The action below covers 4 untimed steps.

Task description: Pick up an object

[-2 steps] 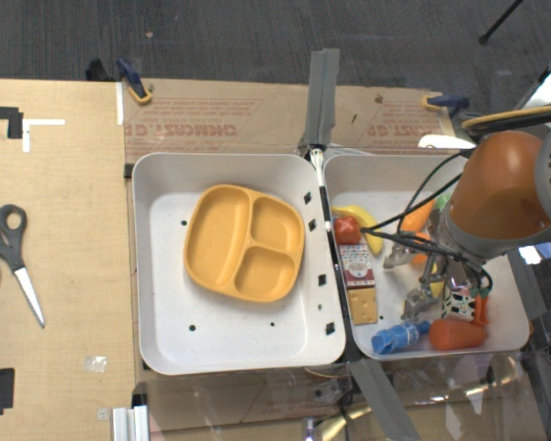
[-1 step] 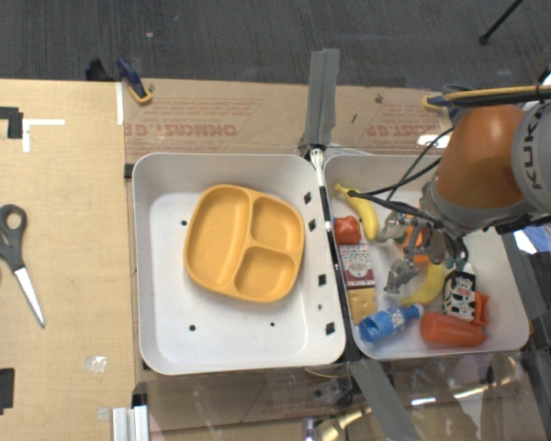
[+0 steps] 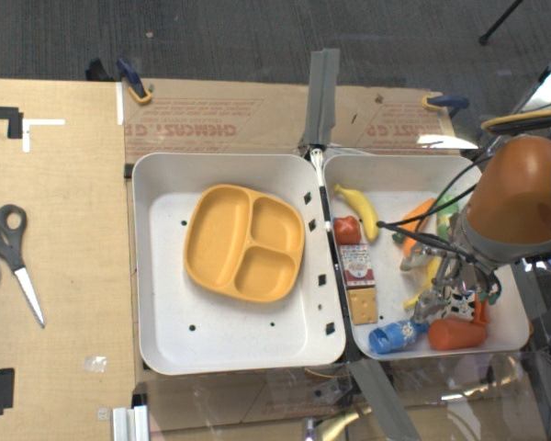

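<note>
We take the yellow divided plate (image 3: 245, 243) as our landmark; it lies flat in the left bin (image 3: 156, 274), three compartments up. Right of the plate, past the divider between the bins, sits the right bin (image 3: 395, 177), holding all the small clutter.

Nearest the plate on that side we see a banana (image 3: 359, 209) along the bin's left wall, toward the far end. Just below it is a small red item (image 3: 347, 230), then a red-and-white packet (image 3: 356, 263), then a tan cracker-like piece (image 3: 363, 306), all in a line parallel to the plate's right edge. Further right and toward the near edge lies a blue bottle-like object (image 3: 393, 337), on its side, with a red-orange object (image 3: 456, 333) just beside it. An orange carrot-like piece (image 3: 413, 219) lies up and right of the banana.

The arm (image 3: 519, 196) comes in well right of the plate, orange band showing, wrist down in the right bin. The gripper (image 3: 445, 297) hangs low over the clutter, just above the red-orange object and near a thin yellow piece (image 3: 422, 288). Cables and fingers overlap here; we cannot tell whether the claw is released or clenched, and we see nothing clearly between its fingers.

Well left of the plate, on the bench, lie scissors (image 3: 16, 260).
</note>
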### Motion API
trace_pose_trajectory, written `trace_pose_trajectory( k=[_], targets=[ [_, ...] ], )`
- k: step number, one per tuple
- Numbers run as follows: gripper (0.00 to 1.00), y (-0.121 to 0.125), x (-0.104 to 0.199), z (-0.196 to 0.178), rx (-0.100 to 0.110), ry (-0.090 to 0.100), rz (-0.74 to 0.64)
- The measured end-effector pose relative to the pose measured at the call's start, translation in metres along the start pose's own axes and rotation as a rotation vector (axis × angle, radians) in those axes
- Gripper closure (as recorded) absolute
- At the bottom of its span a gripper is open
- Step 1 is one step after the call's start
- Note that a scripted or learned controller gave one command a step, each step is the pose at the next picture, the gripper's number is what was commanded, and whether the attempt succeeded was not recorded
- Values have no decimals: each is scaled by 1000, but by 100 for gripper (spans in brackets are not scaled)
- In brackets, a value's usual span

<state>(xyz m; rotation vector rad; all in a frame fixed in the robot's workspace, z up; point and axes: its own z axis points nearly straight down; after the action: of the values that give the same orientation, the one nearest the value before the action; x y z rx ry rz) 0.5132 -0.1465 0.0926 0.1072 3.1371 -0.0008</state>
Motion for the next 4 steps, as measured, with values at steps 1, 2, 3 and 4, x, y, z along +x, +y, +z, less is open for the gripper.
trace_pose_trajectory(
  k=[1,2,3,4],
  targets=[
    [0,-42,-21,-1,1,-4,22],
    [0,14,-28,1,-1,1,215],
    [0,0,13,-1,-1,-4,305],
    [0,-8,-44,0,0,-2,379]
  ],
)
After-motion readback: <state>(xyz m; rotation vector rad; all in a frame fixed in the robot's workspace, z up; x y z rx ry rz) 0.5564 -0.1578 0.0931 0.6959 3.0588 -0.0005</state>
